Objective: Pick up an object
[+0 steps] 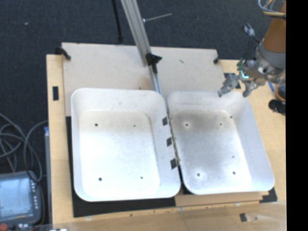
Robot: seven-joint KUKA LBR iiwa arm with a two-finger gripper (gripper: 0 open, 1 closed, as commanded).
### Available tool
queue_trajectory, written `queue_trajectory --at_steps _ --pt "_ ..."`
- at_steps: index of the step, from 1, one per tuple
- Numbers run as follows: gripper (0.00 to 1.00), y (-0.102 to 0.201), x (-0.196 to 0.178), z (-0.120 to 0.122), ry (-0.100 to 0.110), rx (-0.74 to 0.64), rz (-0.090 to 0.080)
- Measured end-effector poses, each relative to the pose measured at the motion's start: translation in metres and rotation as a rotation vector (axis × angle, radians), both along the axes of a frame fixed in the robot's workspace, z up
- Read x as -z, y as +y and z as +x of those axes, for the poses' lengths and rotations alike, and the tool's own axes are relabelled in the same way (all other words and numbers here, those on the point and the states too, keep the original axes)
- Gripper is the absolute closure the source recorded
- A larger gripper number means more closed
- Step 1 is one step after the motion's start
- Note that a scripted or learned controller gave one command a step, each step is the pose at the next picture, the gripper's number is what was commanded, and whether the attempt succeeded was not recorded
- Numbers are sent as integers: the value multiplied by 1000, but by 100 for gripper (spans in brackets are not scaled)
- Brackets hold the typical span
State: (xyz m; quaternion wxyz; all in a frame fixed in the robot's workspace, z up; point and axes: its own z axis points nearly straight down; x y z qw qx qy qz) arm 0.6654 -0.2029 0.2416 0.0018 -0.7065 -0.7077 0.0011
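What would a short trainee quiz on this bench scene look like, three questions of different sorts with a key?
1. True or false: the gripper hangs over the left bin.
2. Which corner of the right bin is the gripper nearest: A far right, B near left, C near right?
3. Fill in: the slanted metal bar ends near the far end of the seam between the two ____.

Key: 1 false; 2 A; 3 bins.

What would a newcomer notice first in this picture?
Two shallow white bins, the left bin and the right bin, lie side by side across the bench. The gripper hangs with fingers spread over the right bin's far right corner, and a slanted metal rail crosses above.
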Motion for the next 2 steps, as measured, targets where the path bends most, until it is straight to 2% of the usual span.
queue_trajectory --at_steps 1,2 --pt "0 -1 -4 1 -4 -3 -5" --pt "0 -3 59 -2 1 1 -3"
